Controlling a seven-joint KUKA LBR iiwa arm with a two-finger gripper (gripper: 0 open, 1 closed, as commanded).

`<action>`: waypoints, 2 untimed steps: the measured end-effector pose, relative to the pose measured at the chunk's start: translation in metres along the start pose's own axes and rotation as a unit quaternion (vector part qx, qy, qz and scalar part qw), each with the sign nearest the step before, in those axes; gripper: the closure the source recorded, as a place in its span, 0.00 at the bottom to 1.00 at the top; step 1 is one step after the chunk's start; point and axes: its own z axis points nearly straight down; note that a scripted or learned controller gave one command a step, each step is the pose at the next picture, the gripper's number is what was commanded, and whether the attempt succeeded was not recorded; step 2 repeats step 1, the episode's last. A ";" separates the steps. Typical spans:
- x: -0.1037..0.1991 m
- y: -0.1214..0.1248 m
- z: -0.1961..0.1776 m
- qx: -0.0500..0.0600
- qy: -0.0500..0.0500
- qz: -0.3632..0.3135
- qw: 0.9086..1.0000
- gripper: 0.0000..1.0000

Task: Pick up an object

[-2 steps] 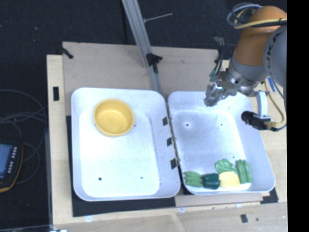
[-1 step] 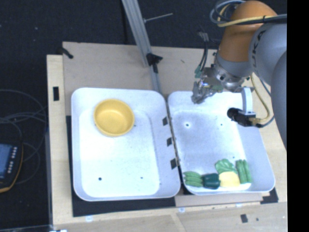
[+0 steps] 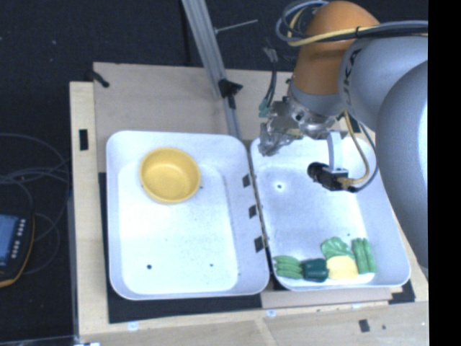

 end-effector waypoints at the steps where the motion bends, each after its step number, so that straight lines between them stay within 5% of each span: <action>1: 0.058 -0.004 0.004 0.000 0.000 0.000 1.000 1.00; 2: 0.058 -0.004 0.004 0.000 0.000 0.000 1.000 1.00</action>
